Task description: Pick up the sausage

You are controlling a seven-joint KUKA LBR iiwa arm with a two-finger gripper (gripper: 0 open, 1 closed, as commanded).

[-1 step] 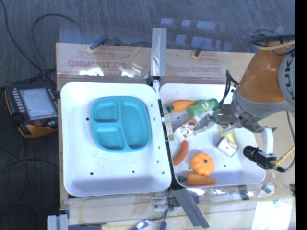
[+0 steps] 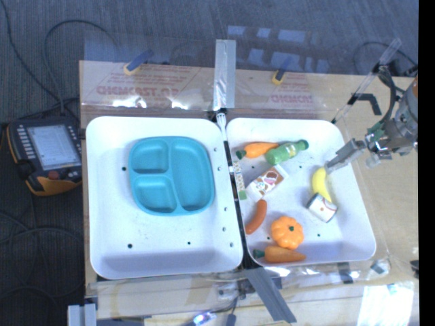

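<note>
the arm (image 2: 401, 124) is cut off by the right edge, so mostly its wrist part is visible. the gripper (image 2: 338, 159) is small and blurred; its fingers look like one thin grey bar. the print on the small carton (image 2: 266, 182) is too small to read. the handheld screen (image 2: 46, 148) at left is washed out by glare.

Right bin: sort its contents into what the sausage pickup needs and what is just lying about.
Needed:
sausage
gripper

Lying about:
two carrots
green bottle
banana
pumpkin
small carton
can
</note>
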